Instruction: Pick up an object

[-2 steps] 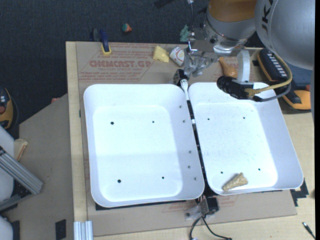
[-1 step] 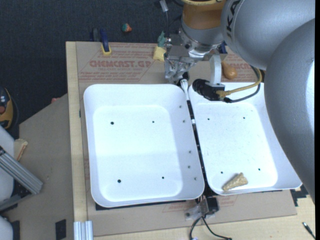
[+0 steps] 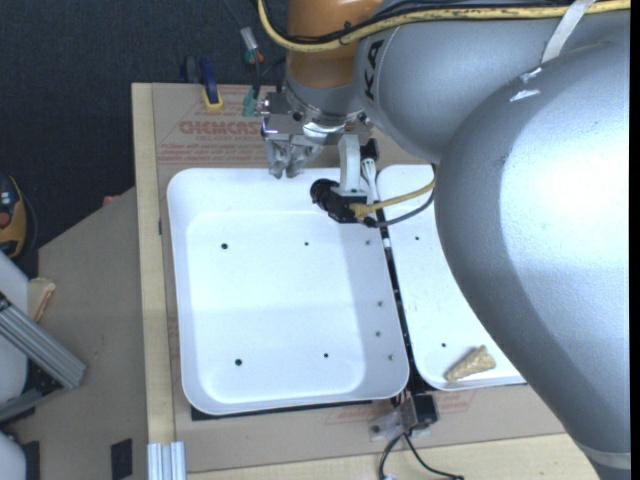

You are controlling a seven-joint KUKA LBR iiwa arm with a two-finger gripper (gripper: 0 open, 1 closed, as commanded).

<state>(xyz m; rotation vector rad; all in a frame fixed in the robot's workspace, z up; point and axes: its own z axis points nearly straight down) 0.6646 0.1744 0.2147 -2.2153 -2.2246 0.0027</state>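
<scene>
Two shallow white bins sit side by side on the bench [image 3: 150, 268], seen from the one overhead camera looking down at a slant. Left bin [image 3: 200, 298] shows a bare white floor dotted with small dark holes. Right bin [image 3: 425, 308] is largely covered by the big grey arm [image 3: 520, 168] sweeping in from the right. Down near that bin's front edge lies a small tan wedge-shaped object [image 3: 470, 364], resting flat on the white floor, just beside the arm's shadowed bulk and well apart from the hand. Up top, the orange band [image 3: 335, 8] sits above the wrist, and below it the hand [image 3: 285, 165] hangs over the far rim of the left bin, fingertips pointing down. The fingers look drawn close together with nothing between them. A black fitting with a yellowish cable [image 3: 400, 203] hangs beside the hand, over the divide between the bins.
</scene>
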